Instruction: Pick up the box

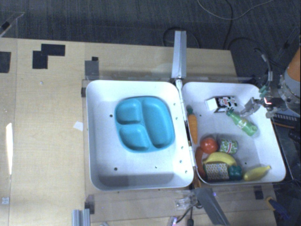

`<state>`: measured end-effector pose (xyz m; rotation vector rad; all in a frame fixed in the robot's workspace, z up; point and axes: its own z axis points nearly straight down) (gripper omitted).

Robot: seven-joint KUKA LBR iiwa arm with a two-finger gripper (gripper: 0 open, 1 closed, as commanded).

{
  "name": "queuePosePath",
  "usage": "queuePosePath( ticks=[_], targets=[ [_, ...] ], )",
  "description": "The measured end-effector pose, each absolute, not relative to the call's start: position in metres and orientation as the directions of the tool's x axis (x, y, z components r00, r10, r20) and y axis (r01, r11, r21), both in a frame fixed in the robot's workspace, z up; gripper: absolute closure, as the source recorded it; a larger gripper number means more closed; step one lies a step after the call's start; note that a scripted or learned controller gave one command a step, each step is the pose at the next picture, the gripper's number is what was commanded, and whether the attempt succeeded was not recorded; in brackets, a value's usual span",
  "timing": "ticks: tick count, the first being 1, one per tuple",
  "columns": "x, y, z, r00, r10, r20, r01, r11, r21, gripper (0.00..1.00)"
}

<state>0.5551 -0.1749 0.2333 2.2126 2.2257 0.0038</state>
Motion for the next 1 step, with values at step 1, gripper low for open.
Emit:
queuePosePath(
  ticks=[1],
  targets=[
    [0.5699,-0.2002,0.1269,-0.067,0.998,-0.001,0.998,0.067,0.004,0.00]
  ],
)
